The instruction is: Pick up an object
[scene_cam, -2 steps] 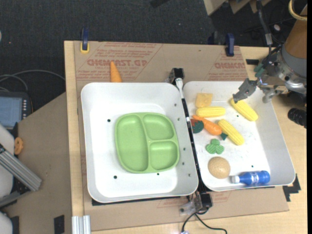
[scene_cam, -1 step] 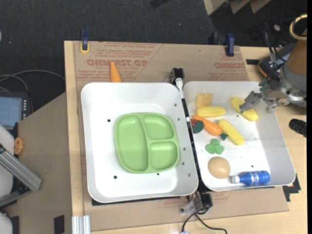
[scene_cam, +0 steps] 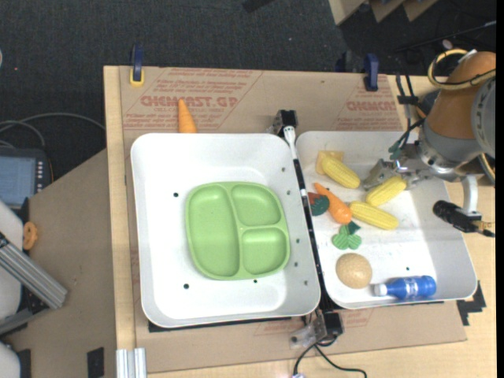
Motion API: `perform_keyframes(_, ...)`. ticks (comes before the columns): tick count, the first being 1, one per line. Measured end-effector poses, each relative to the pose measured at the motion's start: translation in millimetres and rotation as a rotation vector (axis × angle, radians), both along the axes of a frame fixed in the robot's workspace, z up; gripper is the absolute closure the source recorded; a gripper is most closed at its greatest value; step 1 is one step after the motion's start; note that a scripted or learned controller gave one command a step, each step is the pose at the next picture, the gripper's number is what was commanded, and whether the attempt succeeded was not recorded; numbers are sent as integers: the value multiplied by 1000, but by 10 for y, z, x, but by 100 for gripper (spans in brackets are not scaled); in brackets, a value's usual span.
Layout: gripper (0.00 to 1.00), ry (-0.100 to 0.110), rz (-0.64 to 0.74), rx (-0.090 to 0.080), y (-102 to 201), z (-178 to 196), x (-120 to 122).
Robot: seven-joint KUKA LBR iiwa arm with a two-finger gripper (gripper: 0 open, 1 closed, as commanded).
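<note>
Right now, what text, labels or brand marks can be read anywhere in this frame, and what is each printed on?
"CHEMCAST GP", red print on the brown board behind the left bin.
The same red print repeats behind the right bin, too blurred to read fully.
Blue bottle: no label readable.

The arm (scene_cam: pixel 461 116) appears in the upper right of the frame. Its body is grey and rounded, with a wide orange band (scene_cam: pixel 465 73) that looks glossy and curved. A yellow cable (scene_cam: pixel 441 60) makes a loop near the top of the orange part, and thin dark cables run beside it on the left. Lower, the wrist ends in a grey metal ring. The gripper (scene_cam: pixel 398 168) is small, of silver metal with dark parts.
</note>
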State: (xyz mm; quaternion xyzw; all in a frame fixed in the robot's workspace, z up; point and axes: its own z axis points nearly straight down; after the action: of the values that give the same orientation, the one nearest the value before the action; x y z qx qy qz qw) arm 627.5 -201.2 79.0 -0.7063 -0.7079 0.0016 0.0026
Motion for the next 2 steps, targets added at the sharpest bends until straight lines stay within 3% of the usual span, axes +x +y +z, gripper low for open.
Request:
perform_keyframes(1,0,-3,-3,2,-112,61,-290)
perform_keyframes(2,100,-7,-3,-1,-115,166,-275)
